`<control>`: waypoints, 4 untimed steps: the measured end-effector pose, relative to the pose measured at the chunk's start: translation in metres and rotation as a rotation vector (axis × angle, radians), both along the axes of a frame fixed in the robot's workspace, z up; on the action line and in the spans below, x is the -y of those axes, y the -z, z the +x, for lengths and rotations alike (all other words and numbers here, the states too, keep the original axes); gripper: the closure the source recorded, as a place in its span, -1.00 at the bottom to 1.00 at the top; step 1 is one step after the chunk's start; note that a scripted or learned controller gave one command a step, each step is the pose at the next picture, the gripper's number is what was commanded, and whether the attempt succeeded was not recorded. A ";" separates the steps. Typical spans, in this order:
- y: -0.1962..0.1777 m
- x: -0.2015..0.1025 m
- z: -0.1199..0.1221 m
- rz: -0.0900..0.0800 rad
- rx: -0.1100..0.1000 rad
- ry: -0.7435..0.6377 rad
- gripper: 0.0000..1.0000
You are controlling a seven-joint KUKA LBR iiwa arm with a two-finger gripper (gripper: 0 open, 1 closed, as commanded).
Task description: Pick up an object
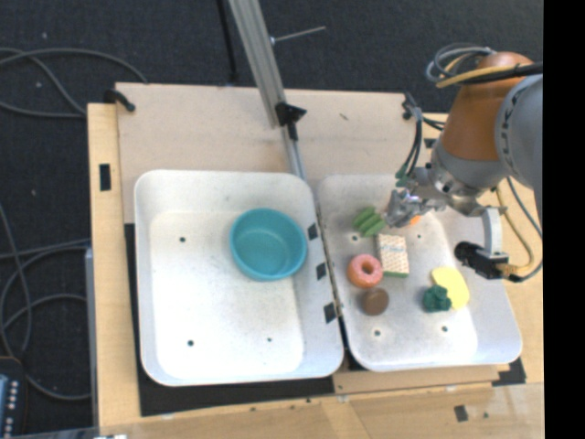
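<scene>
1. Camera view, the deciding relation: the gripper (pixel 402 207) is low over the right bin (pixel 484 341), at its upper middle. Just beside it, on the side toward the left bin, lies the green ridged piece (pixel 368 221), its long axis running slantwise from lower left to upper right. Of all the objects it is the nearest to the tool, so I judge it the likeliest thing to be picked up.

2. Camera view, the jaws: how wide they stand I cannot tell; the tool's body hides them from above, and nothing is seen held between them. A small orange speck sits right at the tool's tip; whether it is an object or part of the tool I cannot tell.

3. Camera view, the other candidates: the wafer block (pixel 394 254) lies just below the gripper, the pink doughnut (pixel 366 271) touches its left edge, and the brown ball (pixel 375 301) sits under the doughnut. The yellow piece (pixel 452 283) and the dark green piece (pixel 436 299) touch each other farther right.

4. Camera view, the count: one arm, two bins, six loose objects in the right bin, each one of a kind. The left bin (pixel 183 355) holds one teal bowl (pixel 267 243), well apart from the gripper.
</scene>
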State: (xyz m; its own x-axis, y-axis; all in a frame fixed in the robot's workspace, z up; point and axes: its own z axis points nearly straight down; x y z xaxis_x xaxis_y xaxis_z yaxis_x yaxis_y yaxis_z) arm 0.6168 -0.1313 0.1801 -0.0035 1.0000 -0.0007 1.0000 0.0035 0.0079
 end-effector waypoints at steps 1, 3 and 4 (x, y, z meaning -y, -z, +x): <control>-0.024 0.001 0.001 0.001 -0.003 0.000 1.00; -0.046 -0.099 0.024 0.003 -0.005 -0.004 1.00; -0.061 -0.150 0.035 0.003 -0.005 -0.005 1.00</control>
State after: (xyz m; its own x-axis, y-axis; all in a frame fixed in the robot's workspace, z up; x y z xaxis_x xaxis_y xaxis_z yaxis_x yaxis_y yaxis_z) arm 0.6521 0.0187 0.2406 -0.0081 1.0000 0.0022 1.0000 0.0081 0.0029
